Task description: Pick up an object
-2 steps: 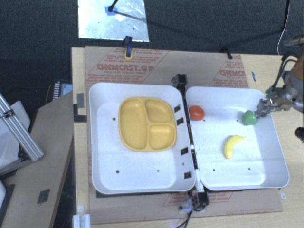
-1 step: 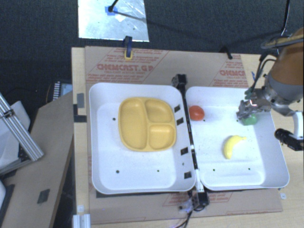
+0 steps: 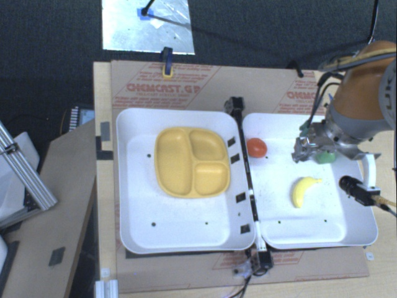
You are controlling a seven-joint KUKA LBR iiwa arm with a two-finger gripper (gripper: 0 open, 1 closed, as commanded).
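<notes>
A green object point(image 3: 325, 156) sits at the right bin's point(image 3: 273, 238) far edge, mostly hidden under the gripper point(image 3: 304, 149). Whether it is held, I cannot tell. A banana point(image 3: 303, 190) and a red tomato point(image 3: 257, 147) lie nearby. So close to the wall, a grasp may slip off.

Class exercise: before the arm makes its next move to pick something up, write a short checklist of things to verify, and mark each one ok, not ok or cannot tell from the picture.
1. Gripper over the right bin: ok.
2. Green object beside gripper, fully visible: not ok, arm partly covers it.
3. Banana lying apart from other things: ok.
4. Tomato apart from gripper: ok.
5. Object between the fingers: cannot tell.
6. Yellow tray in left bin, out of the way: ok.
</notes>
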